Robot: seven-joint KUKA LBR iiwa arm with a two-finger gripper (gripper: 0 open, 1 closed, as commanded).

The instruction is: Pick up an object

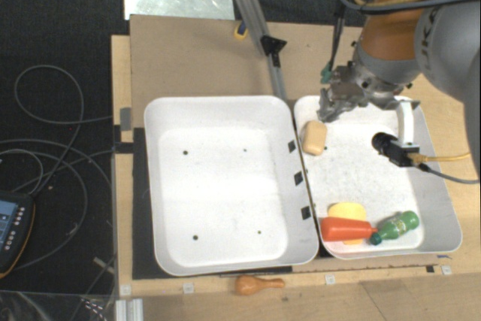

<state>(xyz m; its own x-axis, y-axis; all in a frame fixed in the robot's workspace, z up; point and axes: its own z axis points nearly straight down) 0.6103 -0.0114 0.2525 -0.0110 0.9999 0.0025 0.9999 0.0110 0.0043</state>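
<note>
**Gripper low over the tan block in the right bin**

Where the right bin's [443, 233] floor meets its left wall, toward ten o'clock of that bin, a small tan block [314, 137] lies tilted, close against the divider between the two bins. Just beyond it, at about one o'clock from the block, the gripper [331, 110] hangs with its tip pointing down and slightly leftward; the tip sits very near the block's upper edge, and whether they touch cannot be made out. Nothing is visible between the fingers, and whether the pincer stands wide or narrow cannot be told from this angle.

Above the gripper the wrist rises toward three o'clock into the orange band [402, 7] and the grey arm [451, 41], which crosses in from the right of the view with cables looping over it. A black fitting with a white bracket [394, 143] hangs beneath the wrist, at three o'clock from the block.

At six o'clock of the right bin, well apart from the block, three things cluster along the near wall: a yellow piece [347, 211], an orange-red carrot-like piece [344, 230] touching it, and a green bottle [394, 227] lying on its side.

At nine o'clock stands the left bin [161, 113]. On the bench before it lies a small brown pear-shaped object [255, 283].
</note>
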